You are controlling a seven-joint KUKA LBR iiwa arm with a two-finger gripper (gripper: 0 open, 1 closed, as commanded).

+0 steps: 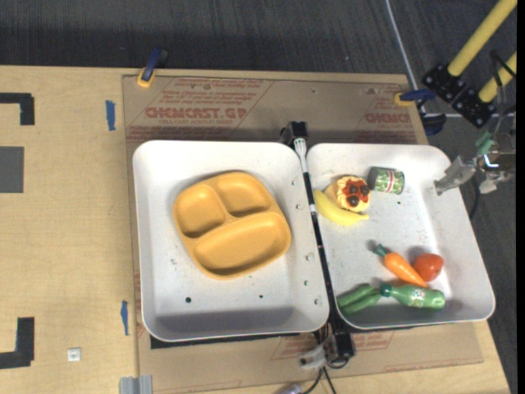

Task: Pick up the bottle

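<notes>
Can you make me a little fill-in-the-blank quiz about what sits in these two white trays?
1. The divided yellow plate lies in the ____ bin of the camera view.
2. The green bottle lies on its side near the right bin's ____ edge.
3. The carrot touches a red ____ at its tip.
4. The small green can lies just right of the ____.

Missing words: left; front; tomato; banana

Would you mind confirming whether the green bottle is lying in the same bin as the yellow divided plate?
No, the green bottle lies in the right bin, while the yellow divided plate sits in the left bin.
</notes>
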